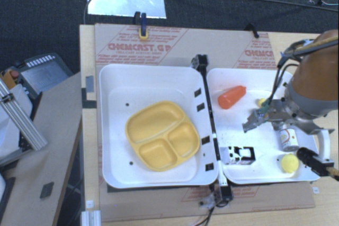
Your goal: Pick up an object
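Several small things lay in the right bin (265, 74), and each one could have been the thing to pick up. An orange piece (232, 97) sat near 11 o'clock in that bin. A little can (287, 138) stood at about 4 o'clock, just under the arm. A yellow ball (290, 163) rested near 5 o'clock, and a black and white thing (241, 154) lay near 7 o'clock by the bin wall.

The grab could have gone wrong in a few ways. The ball was round, so it might have rolled away from a push. The can stood close to the arm's wrist, so the arm might have knocked it over. The black and white thing lay right by the wall, so the gripper might have bumped the wall there.

The arm (317, 79) reached in from 3 o'clock and leaned over the middle of the right bin. The gripper (257, 120) pointed toward 8 o'clock, low over bare white floor. I could not tell how it was set, and nothing showed in it.

The left bin (114, 114) held a yellow tray (161, 135) on the surface.
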`<state>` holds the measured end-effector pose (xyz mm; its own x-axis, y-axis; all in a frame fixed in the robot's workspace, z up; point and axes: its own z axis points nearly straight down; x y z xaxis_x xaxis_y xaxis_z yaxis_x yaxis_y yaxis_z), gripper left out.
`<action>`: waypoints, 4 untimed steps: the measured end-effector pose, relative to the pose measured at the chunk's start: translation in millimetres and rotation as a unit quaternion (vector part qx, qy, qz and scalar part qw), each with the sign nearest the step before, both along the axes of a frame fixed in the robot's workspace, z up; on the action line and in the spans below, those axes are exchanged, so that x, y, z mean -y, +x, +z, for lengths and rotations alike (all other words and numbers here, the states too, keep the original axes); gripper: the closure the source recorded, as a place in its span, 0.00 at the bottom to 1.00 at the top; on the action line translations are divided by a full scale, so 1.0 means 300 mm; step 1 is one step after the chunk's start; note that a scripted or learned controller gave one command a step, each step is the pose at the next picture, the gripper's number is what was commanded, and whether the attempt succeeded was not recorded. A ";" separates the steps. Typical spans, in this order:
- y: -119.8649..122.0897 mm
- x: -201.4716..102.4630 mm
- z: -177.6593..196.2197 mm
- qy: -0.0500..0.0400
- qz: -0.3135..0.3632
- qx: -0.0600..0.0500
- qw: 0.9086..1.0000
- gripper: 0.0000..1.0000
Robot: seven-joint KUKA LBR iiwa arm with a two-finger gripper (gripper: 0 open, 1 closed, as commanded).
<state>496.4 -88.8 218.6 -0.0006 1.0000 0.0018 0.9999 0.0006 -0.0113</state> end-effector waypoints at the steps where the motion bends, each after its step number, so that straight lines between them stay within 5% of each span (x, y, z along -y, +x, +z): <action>1: 0.009 -0.001 0.019 -0.001 0.001 0.006 1.000 0.00; 4: 0.040 0.003 -0.454 0.000 0.000 0.005 1.000 0.00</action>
